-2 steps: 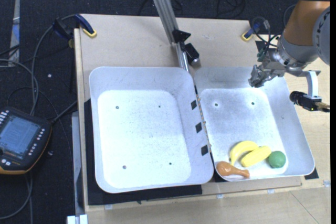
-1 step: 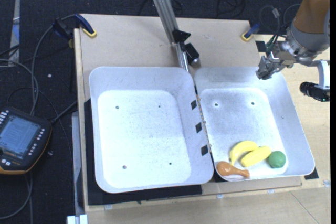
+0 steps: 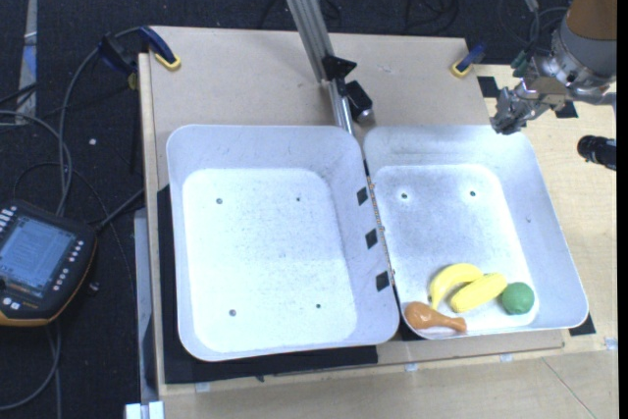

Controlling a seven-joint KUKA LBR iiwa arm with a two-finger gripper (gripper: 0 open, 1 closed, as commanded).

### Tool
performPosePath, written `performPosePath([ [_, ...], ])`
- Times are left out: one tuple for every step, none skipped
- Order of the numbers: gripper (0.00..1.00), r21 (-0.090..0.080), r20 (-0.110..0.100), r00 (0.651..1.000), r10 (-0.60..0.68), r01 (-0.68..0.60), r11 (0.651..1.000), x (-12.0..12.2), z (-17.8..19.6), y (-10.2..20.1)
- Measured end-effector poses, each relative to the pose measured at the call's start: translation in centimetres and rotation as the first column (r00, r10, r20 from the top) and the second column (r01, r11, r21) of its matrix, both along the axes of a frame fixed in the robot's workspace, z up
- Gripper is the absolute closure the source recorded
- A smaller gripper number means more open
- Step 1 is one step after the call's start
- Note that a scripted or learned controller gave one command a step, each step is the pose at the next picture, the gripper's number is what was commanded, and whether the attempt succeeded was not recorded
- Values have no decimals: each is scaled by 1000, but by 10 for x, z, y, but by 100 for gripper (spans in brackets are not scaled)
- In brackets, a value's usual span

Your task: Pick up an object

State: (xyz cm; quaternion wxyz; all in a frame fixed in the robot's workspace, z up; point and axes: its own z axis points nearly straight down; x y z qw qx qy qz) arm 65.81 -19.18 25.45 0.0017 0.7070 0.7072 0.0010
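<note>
In the right bin (image 3: 491,162) a yellow banana (image 3: 461,288) lies near the front edge. A small green ball (image 3: 517,298) rests just right of it. An orange-brown drumstick-shaped toy (image 3: 435,318) lies at the bin's front rim, left of the banana. My gripper (image 3: 509,118) hangs above the right bin's far right corner, well away from these objects. Nothing shows between its tips.
The left bin (image 3: 265,240) sits beside the right one. A slanted metal pole (image 3: 309,15) crosses the bench's back middle. Yellow-and-blue clamps (image 3: 162,49) (image 3: 468,61) grip the bench's back corners. A teach pendant (image 3: 34,260) lies off the bench at left.
</note>
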Motion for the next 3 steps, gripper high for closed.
performPosePath([
  [100, 2, -3, 1000, 3, -3, 1000, -23, 6, 44],
  [100, 2, -3, 1000, 4, -4, 1000, -44, 4, 102],
  [100, 2, -5, 1000, 5, -5, 1000, -62, -6, 161],
])
